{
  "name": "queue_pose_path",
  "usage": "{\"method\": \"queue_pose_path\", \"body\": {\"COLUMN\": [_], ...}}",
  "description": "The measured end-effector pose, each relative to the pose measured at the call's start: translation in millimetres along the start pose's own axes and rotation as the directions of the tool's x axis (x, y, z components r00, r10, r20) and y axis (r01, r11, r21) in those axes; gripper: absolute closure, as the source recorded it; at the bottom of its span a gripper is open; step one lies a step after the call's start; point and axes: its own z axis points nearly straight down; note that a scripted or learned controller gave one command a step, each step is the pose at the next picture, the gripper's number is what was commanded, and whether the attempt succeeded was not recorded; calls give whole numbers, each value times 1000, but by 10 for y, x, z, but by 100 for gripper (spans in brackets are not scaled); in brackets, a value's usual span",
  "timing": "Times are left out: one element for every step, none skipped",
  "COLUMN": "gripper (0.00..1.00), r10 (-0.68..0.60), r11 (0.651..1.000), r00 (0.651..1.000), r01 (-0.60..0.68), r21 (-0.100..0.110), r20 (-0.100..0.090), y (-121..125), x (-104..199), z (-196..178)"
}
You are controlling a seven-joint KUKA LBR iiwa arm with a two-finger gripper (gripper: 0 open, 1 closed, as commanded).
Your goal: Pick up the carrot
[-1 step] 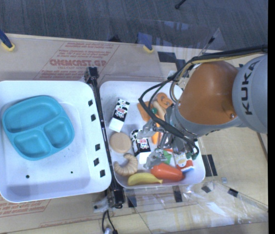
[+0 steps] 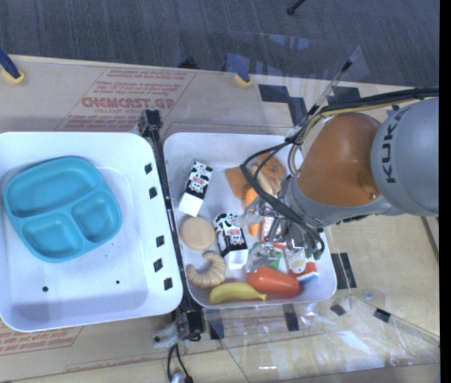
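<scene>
The carrot (image 2: 274,281) lies in the right bin (image 2: 209,146), just right of the banana (image 2: 235,293), long axis left to right. The gripper (image 2: 277,242) hangs just above it (whether open or closed cannot be told).

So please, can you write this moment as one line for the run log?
task: pick up carrot | gripper: low in right bin among toy foods | carrot: lying in bin by banana | grasp: cannot tell

Tray (image 2: 61,206) in left bin (image 2: 17,309); carrot (image 2: 273,281) in right bin (image 2: 179,146).
</scene>
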Motion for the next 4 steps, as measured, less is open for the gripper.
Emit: {"method": "queue_pose_path", "body": {"gripper": [0,100,0,0], "r10": [62,52,52,96], "r11": [998,999,999,995], "r00": [998,999,999,995], "r01": [-62,-52,-52,-96], "r21": [1,1,1,-2], "r20": [6,9,8,2], "y": [-477,-452,-449,-417], "x": [-408,-428,-427,-1048], "z": [369,256,258,378]}}
